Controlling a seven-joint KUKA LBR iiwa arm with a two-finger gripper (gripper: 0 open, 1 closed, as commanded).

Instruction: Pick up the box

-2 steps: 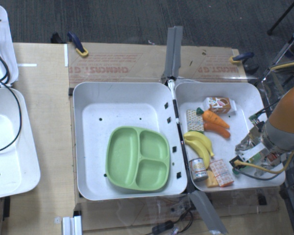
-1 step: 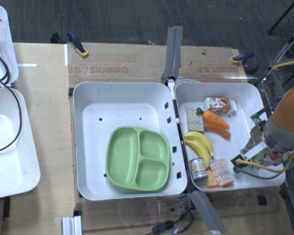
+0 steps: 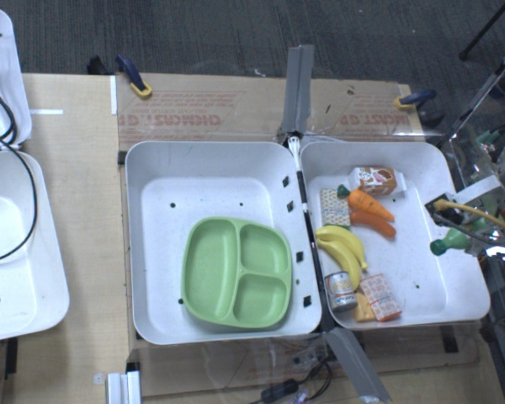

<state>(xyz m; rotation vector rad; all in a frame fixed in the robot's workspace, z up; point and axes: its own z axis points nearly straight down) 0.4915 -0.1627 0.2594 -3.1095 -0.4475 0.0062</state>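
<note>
In the left bin (image 3: 143,225) lies a divided plate (image 3: 237,271). In the right bin (image 3: 429,293) I see the box (image 3: 376,180) at the back, carrots (image 3: 372,212) before it, then banana (image 3: 343,251), can (image 3: 342,290).

The table (image 3: 76,99) has a pale wooden top. Two shallow white bins sit on it side by side, their inner edges touching: the left bin (image 3: 151,183) and the right bin (image 3: 429,175). A flattened sheet of brown cardboard (image 3: 210,108) with red lettering lies under their far ends, held by a blue clamp (image 3: 133,76) at its left corner and another clamp (image 3: 414,100) at its right.
</note>
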